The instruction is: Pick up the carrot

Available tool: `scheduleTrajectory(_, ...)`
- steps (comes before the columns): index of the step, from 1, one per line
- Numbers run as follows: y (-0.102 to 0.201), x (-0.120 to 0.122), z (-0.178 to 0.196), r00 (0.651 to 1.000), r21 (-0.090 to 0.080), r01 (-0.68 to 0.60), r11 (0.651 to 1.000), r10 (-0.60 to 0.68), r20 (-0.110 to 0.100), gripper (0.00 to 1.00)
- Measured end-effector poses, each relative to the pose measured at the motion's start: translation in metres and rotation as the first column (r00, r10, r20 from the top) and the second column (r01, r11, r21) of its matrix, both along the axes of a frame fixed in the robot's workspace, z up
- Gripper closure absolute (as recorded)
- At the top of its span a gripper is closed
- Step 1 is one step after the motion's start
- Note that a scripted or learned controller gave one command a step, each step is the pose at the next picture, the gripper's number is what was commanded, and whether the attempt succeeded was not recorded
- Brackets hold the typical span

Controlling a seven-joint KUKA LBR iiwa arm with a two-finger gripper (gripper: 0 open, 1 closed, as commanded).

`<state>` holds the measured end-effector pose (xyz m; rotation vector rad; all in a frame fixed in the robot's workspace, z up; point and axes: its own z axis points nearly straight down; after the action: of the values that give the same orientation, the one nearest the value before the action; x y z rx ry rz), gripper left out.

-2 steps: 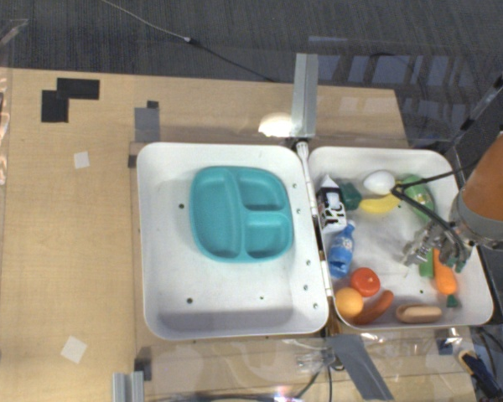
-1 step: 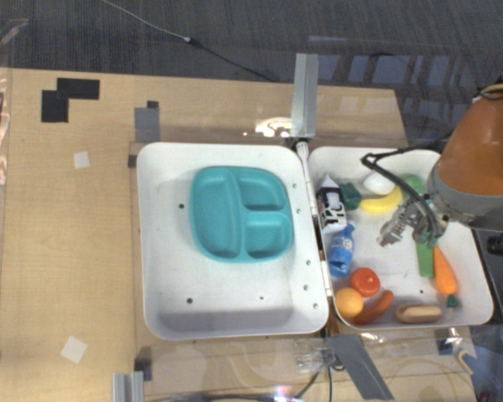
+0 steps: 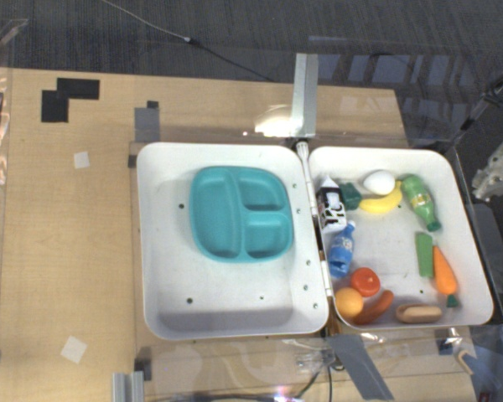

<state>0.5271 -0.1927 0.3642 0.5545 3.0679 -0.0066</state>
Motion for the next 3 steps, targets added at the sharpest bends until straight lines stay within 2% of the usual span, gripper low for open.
scheduleTrajectory(1, 0.0, -0.028, -0.167, 0.948, 0.009, -0.318, 0.948, 0.318, -0.021, 1.0)
scheduleTrajectory(2, -0.012, -0.04, -0.256, 0.771, 0.008, -0.636, 0.771, 0.636, -0.02, 1.0)
scheduleTrajectory(3, 0.035, -0.009, -0.273, 0.559, -0.004, -0.829, 0.559, 0.829, -0.019, 1.0)
